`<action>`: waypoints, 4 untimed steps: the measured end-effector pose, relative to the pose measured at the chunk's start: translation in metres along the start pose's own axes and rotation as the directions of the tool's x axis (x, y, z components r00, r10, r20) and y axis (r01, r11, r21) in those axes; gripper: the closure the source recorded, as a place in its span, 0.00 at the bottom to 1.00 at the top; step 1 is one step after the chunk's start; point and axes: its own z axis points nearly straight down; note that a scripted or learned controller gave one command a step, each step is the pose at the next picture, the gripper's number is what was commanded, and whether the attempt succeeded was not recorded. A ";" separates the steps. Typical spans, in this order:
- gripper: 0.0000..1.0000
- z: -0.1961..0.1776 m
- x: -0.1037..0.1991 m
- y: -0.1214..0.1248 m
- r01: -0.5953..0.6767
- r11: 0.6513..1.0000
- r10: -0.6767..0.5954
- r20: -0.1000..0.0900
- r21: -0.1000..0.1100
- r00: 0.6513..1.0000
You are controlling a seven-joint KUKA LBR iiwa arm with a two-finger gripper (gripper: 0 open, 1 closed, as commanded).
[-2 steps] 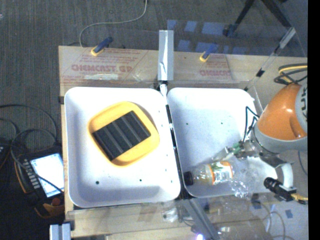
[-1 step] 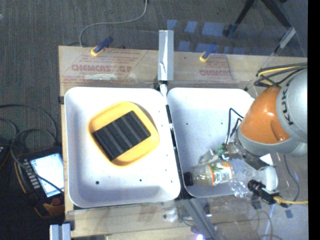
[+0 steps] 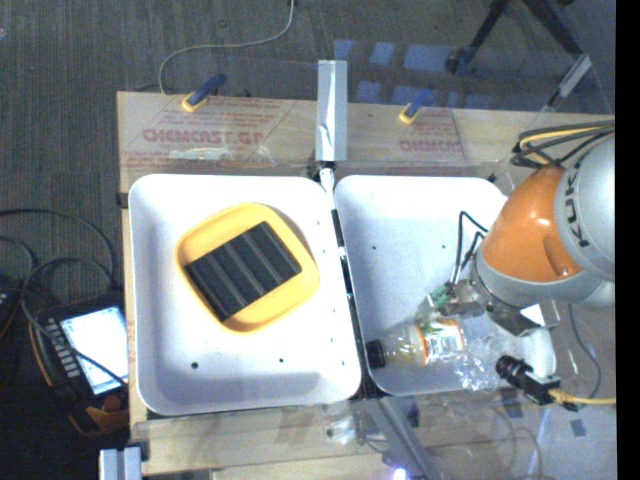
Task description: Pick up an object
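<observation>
Progress looks slight: the bottle [image 3: 422, 343] lies on its side on the floor of the right bin [image 3: 400, 228], near the front wall, so the lift seems not yet done. The arm [image 3: 540, 238] hangs over the bottle's right end, hiding the jaws; I cannot tell whether they are released or clenched.

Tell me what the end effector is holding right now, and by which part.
Cannot be told. The arm's wrist covers the end effector, which sits just above the clear bottle lying in the right bin; no grasp shows.
</observation>
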 end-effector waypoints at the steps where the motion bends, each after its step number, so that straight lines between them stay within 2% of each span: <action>1: 0.00 0.000 0.000 0.000 0.000 1.000 0.000 0.000 0.001 1.000; 2: 1.00 -0.008 0.002 0.001 0.002 1.000 -0.002 -0.003 0.001 1.000; 3: 0.00 -0.008 0.002 0.001 0.002 1.000 -0.002 -0.003 0.002 1.000; 4: 0.00 0.012 -0.040 0.008 -0.216 0.976 0.216 -0.005 0.010 0.976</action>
